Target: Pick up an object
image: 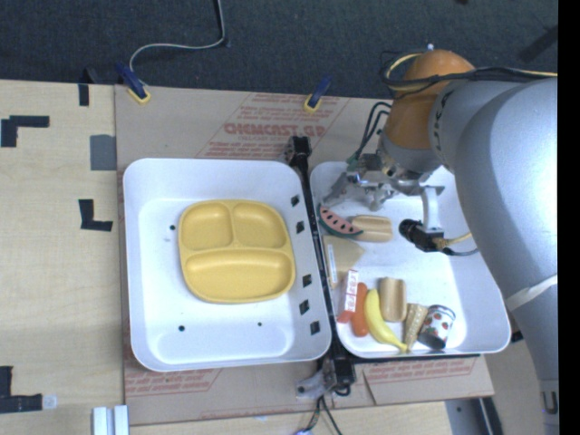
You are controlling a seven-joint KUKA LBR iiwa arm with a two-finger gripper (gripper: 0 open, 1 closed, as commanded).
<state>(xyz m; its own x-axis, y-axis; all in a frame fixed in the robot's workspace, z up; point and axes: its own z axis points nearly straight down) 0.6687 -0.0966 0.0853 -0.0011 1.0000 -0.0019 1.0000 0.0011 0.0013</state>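
Gripper (362, 187) low at twelve o'clock in right bin (471, 320), above watermelon slice (338, 222); jaw state unclear. Could clip bin wall.

Right bin (471, 290) holds a watermelon slice (338, 222), bread roll (372, 228), carrot (361, 308), banana (381, 321), cone (414, 323) lying flat.

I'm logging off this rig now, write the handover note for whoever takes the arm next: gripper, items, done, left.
Gripper: low in the right bin, near its back; finger state unreadable, nothing seen held.
Items: watermelon slice and bread roll just below the gripper; banana, carrot and other small toys at the bin's front. Yellow divided plate lies in the left bin.
Done: no pick visible.
Left: grasp and lift one object.
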